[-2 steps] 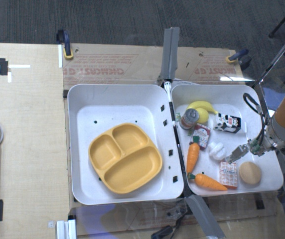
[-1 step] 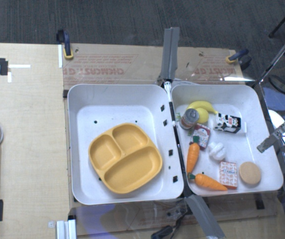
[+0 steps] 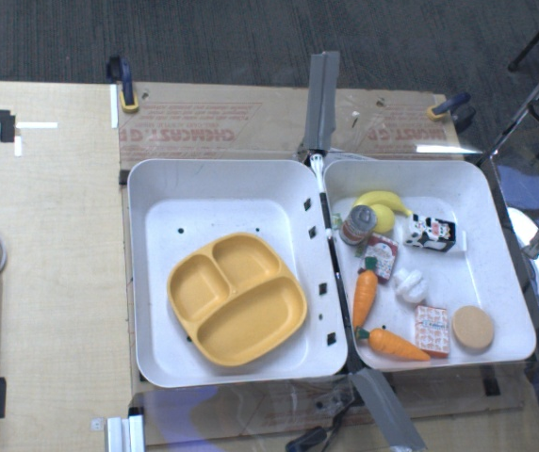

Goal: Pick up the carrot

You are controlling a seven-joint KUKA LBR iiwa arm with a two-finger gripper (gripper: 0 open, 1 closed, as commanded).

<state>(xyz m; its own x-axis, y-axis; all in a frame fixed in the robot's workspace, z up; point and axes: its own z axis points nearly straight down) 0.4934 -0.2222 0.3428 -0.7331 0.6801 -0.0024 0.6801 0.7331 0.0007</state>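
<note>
Two orange carrots lie in the right bin [image 3: 496, 215]. One carrot [image 3: 365, 296] stands lengthwise near the bin's left wall, its green top pointing away from me. The other carrot [image 3: 397, 344] lies across the bin's near edge, green top to the left. They almost meet at the near left corner.
The right bin also holds a yellow banana [image 3: 383, 202], a small can [image 3: 359, 222], a red packet [image 3: 381, 251], a black-and-white carton [image 3: 432, 233], a white piece [image 3: 408, 284], a small box [image 3: 432, 330] and a tan disc [image 3: 473, 328]. A yellow divided plate [image 3: 237, 296] lies in the left bin [image 3: 156, 215].
</note>
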